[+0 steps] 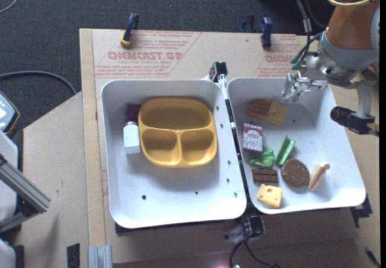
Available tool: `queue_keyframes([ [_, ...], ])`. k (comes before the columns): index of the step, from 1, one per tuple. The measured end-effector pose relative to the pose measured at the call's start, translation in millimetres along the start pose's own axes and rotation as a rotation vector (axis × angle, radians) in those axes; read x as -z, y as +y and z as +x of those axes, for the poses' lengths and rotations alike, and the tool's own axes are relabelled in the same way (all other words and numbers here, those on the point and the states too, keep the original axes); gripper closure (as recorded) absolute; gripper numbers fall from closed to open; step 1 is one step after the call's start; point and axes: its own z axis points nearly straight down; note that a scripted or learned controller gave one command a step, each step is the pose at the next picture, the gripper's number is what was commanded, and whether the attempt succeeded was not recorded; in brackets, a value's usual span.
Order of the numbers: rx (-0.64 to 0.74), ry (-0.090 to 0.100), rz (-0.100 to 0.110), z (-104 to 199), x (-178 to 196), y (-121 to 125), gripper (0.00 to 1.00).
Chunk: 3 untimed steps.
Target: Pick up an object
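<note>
Camera view: two bins (114, 140), one gripper (295, 90).

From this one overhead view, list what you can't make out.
- Dark purple object in the left bin: mostly hidden behind the yellow divided tray.
- Gripper over the right bin: too small and blurred to read.
- Grey and orange arm: cut off by the right edge.
- Small red carton: print too small.

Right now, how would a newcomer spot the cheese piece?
Find the right bin, the one full of small toy foods. Go to its near-left corner: the cheese wedge sits below the chocolate bar. It is the bin's one pale yellow block with holes.
</note>
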Motion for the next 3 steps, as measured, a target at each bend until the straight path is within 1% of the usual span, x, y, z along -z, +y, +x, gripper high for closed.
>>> queue_keyframes([
  [1,-0.001,0.001,0.006,49,-16,12,1.00],
  [2,-0.001,0.001,0.002,94,-19,22,1.00],
  [3,-0.004,0.000,0.002,98,-17,22,1.00],
])
